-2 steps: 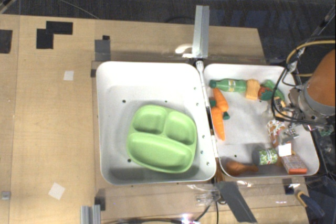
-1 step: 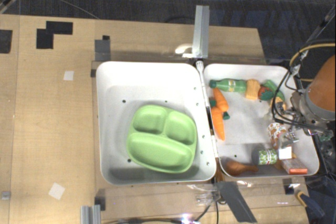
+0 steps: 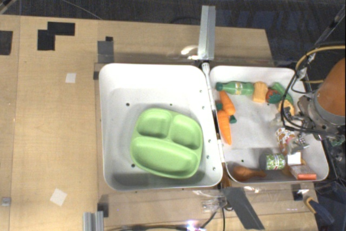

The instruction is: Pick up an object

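The jaws' state cannot be told — the arm (image 3: 330,97) hangs over the right bin's (image 3: 246,135) right edge, where carrots (image 3: 226,116), a bottle (image 3: 237,87) and a can (image 3: 275,162) lie loose — nothing looks picked up yet.

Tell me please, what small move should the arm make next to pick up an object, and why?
Probably a short move left and down toward the small green can. The arm is at the right bin's right edge, and the can lies near it, fairly apart from the carrots and the green bottle, so it looks like the easiest target.
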Robot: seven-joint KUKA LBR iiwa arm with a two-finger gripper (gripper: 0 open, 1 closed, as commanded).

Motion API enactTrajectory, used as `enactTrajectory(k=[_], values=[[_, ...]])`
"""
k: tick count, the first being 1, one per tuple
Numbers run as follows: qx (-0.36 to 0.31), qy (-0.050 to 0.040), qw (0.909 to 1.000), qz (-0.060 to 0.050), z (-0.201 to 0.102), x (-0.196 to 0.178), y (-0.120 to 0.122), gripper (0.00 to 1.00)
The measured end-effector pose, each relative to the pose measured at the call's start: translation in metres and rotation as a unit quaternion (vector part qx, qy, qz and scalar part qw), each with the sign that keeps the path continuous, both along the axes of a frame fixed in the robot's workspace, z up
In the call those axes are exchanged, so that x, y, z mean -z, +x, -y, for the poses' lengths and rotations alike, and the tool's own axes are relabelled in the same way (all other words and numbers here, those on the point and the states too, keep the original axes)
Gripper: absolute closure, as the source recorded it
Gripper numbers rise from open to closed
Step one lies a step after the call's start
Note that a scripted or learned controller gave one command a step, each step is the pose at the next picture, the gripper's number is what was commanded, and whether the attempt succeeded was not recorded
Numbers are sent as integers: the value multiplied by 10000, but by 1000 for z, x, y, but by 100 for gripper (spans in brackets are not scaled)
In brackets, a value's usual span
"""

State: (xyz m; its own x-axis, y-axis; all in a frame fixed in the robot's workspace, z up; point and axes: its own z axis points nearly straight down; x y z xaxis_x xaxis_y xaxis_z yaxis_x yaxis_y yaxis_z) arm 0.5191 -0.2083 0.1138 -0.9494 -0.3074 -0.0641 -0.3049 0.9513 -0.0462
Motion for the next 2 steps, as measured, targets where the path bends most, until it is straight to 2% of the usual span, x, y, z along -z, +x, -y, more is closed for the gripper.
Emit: enactTrajectory(k=[1, 2], values=[[283, 23, 9996, -17, 3, 0, 0, 0], [16, 1, 10000, 3, 0, 0, -2, 0]])
